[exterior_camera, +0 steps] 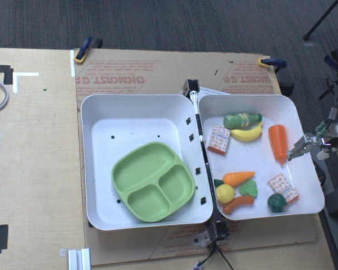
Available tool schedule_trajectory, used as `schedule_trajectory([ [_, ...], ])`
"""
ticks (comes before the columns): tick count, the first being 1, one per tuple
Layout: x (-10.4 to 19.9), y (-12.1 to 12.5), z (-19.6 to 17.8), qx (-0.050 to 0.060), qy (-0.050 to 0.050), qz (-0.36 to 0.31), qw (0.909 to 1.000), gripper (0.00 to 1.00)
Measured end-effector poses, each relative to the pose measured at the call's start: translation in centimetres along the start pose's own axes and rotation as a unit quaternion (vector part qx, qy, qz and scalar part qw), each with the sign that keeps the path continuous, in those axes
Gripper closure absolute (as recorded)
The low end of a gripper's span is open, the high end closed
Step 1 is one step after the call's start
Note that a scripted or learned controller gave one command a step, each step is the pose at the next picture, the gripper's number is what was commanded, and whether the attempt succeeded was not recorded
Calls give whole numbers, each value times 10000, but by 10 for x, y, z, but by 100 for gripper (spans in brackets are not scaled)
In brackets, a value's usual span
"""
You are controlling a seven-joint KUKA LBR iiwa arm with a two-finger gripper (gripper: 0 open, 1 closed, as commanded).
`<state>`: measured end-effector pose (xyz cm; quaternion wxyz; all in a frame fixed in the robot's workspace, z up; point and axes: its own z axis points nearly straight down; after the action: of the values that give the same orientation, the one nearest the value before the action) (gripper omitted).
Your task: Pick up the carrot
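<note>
Cardboard sheet [121, 72] — red print, upside down — unreadable.

hand [300, 149] low at right, fingers angled left

The carrot [238, 178] is a small orange toy with a green leafy top at its left end. It lies flat on the floor of the right-hand bin [304, 151], in the lower half, its length running roughly left to right and its tapered tip pointing right and slightly up. Nothing holds it or rests on it.
</note>
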<state>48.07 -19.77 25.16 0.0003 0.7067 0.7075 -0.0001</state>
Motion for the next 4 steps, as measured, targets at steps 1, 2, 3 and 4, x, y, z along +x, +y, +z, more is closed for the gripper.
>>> schedule_trajectory([
  [1,93,67,83,6,2,211,9998,0],
  [2,105,1,134,10,6,1440,9896,0],
  [3,98,38,159,3,4,978,9952,0],
  [4,161,21,60,4,2,1625,9867,0],
])
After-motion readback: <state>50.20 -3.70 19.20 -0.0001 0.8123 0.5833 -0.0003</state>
